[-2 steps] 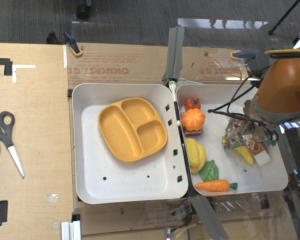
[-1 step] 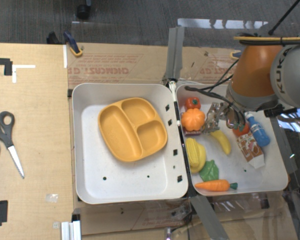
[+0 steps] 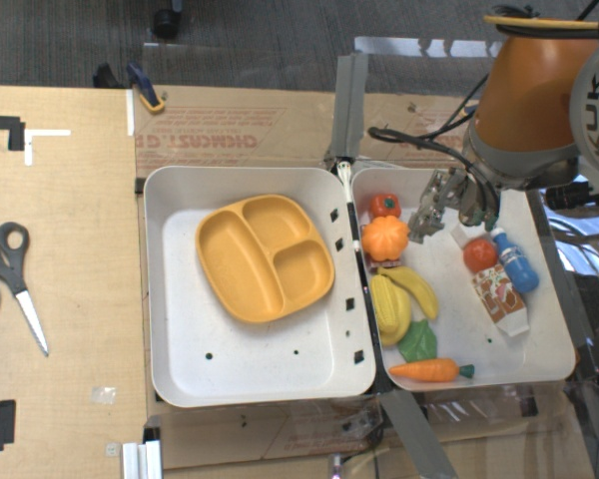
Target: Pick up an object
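While the arm hangs over the right bin, jaws sit just beside the orange pumpkin; open/shut unclear. Yellow divided plate lies in left bin.

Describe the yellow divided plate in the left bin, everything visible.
The plate is orange-yellow, looks like matte plastic, and is a rounded square with a raised rim. Ridges split it into three compartments: one long one on the left, two smaller ones on the right. It lies flat, right side up and turned at an angle, on the floor of the left bin. Nothing is in it.
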You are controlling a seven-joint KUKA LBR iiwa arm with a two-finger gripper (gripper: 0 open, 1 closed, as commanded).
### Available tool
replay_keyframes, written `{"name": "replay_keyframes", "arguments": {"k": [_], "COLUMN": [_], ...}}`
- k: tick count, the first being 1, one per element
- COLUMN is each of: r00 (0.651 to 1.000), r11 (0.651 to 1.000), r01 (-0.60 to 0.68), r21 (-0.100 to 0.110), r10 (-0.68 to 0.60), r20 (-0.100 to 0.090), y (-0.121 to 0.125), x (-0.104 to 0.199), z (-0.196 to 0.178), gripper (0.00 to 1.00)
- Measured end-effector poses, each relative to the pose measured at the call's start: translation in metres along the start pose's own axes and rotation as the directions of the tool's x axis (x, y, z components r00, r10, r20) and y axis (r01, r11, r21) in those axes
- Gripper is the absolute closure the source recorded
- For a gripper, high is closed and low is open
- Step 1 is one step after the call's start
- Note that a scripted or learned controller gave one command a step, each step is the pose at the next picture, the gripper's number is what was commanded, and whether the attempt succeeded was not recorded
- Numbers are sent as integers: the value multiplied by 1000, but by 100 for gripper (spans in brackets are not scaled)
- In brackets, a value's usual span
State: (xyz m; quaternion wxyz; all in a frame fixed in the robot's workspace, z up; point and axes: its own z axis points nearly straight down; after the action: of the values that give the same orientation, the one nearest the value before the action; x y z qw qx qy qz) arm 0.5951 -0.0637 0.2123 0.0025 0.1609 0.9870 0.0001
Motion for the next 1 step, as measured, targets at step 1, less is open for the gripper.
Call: {"name": "replay_keyframes", "arguments": {"k": [1], "r00": [1000], "r11": [1000], "r01": [0], "r21": [0], "r10": [0], "r20": [-1], "y": [0], "x": [0], "z": [0], "gripper": [0]}}
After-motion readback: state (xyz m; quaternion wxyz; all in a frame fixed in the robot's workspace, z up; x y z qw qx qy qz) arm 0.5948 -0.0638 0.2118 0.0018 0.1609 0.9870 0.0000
